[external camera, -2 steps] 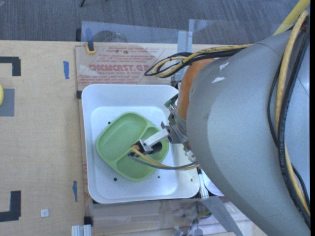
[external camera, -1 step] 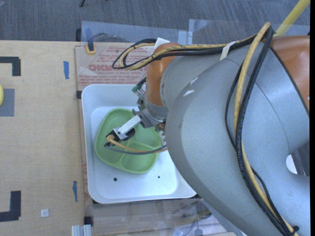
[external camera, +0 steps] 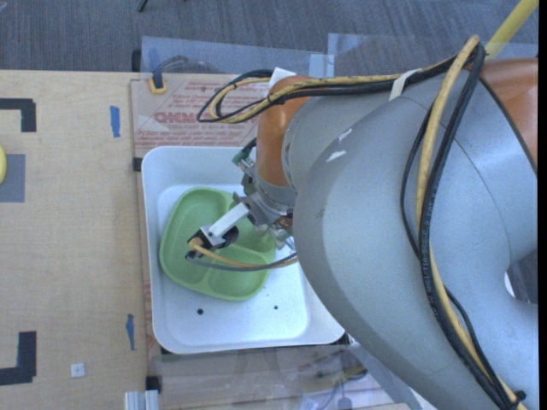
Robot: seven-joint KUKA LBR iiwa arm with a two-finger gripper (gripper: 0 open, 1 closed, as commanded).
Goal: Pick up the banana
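Arm is reaching in from the right and hanging over the bin, its bulk covering the bin's right part. Its gripper is sitting low over the right side of a green dish lying in the bin; whether it is open or closed cannot be told. Where the banana is lying cannot be told. A yellow sliver is showing at the left edge, on the surface, well apart from the bin, with too little of it visible to name.

A green plate (divided into compartments) lies in a white bin on the pale wooden surface, which bears blue tape strips.
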